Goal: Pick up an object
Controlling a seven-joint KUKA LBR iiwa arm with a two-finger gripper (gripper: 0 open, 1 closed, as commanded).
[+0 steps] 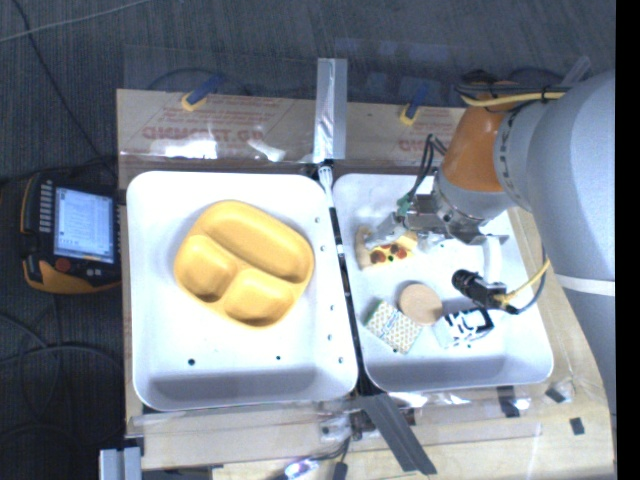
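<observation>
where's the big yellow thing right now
The big yellow thing lies in the left bin, near its middle, apart from the small items in the right bin.

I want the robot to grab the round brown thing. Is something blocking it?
Nothing visible covers the round brown disc in the right bin. The gripper sits above it toward the bin's far side. A patterned green packet touches its left edge.

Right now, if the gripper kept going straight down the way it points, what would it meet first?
Most likely the small yellow toy in the right bin. The gripper hangs beside it, pointing down at the bin. Depth is hard to judge from above, so it could reach bare bin floor instead.
</observation>
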